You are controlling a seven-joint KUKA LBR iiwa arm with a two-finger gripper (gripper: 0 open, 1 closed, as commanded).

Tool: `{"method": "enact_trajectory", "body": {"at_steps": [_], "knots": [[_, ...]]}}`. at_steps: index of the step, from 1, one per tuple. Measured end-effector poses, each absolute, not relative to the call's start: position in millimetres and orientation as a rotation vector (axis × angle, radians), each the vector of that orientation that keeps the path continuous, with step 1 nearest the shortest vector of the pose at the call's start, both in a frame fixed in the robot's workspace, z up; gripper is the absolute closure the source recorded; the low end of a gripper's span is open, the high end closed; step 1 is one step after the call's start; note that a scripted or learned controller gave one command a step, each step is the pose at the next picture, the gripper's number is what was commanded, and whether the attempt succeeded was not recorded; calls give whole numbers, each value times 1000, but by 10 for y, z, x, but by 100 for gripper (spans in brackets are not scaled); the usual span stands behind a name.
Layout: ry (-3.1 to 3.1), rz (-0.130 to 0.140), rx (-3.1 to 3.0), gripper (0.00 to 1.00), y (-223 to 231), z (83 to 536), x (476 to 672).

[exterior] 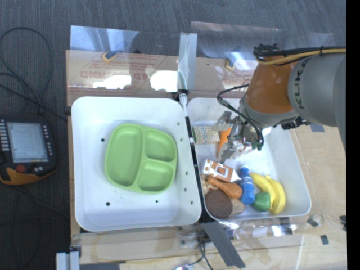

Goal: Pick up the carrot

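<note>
The carrot (224, 135) is a small orange piece lying in the right bin (292, 151), near its back left part. My gripper (232, 142) hangs low over the bin, right at the carrot, with its metal body covering the carrot's right side. From this slant I cannot make out whether the carrot is gripped. The grey arm with its orange band (270, 91) reaches in from the right above the bin's back edge.
A green divided plate (140, 157) lies in the left bin (90, 122). The right bin also holds a speckled packet (205, 134), an orange and white box (218, 170), a blue bottle (246, 185), a banana (271, 191), a brown drumstick (226, 187) and a dark round cookie (218, 205).
</note>
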State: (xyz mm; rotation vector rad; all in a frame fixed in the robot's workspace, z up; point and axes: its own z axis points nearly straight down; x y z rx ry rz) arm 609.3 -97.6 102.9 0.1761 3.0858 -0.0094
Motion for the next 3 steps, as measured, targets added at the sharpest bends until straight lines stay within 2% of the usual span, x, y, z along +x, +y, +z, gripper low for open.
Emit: {"method": "enact_trajectory", "body": {"at_steps": [1,2,3], "knots": [[3101,0,288,0,-1004,984,6391],[3076,1,379,0,-1132,1007,6062],[3055,-17,368,0,-1360,1019,5012]]}}
